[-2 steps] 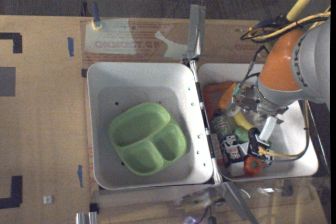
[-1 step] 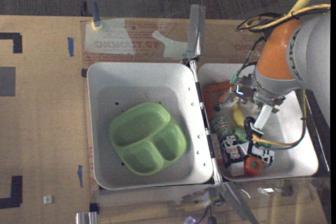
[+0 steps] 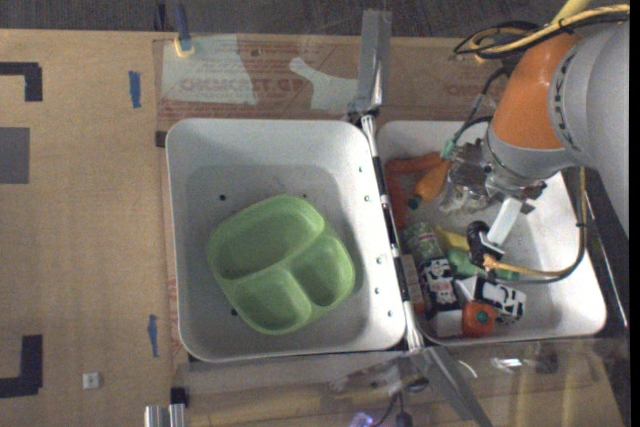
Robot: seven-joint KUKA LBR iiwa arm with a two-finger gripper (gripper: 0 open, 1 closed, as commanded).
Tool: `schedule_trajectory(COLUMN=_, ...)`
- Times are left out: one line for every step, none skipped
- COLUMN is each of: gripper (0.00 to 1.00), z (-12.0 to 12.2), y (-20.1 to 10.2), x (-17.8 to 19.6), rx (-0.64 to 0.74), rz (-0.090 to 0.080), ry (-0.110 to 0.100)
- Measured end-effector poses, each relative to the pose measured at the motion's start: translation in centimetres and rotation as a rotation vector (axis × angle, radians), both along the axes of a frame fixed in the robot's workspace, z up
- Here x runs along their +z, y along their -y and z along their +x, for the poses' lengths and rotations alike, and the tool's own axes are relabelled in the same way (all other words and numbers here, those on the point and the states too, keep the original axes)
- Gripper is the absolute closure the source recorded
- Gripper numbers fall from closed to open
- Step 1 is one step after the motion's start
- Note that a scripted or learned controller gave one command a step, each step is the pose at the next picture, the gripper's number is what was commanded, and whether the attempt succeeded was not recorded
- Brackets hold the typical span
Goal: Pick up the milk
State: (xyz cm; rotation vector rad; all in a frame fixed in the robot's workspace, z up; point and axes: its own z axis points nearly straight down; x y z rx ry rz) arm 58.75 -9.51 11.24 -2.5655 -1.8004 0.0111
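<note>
Two small black-and-white cow-patterned milk cartons lie at the front of the right bin (image 3: 585, 315). One milk carton (image 3: 437, 279) is near the bin's left wall and the other (image 3: 500, 299) sits just right of it, by an orange-red piece (image 3: 478, 317). My gripper (image 3: 463, 197) hangs under the orange wrist band over the middle of the right bin. It is above and behind both cartons, apart from them. The wrist body hides its fingertips.
The right bin also holds a carrot (image 3: 433, 182), an orange packet (image 3: 405, 177), a green can (image 3: 421, 238) and yellow and green items (image 3: 462, 250). A green divided plate (image 3: 282, 262) lies in the left bin (image 3: 200, 165). A cable loops near the gripper.
</note>
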Motion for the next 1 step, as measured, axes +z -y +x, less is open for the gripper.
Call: schedule_trajectory(gripper=1.0, z=-6.35, y=-4.04, x=6.89, rx=0.249, rz=0.002, ry=0.002)
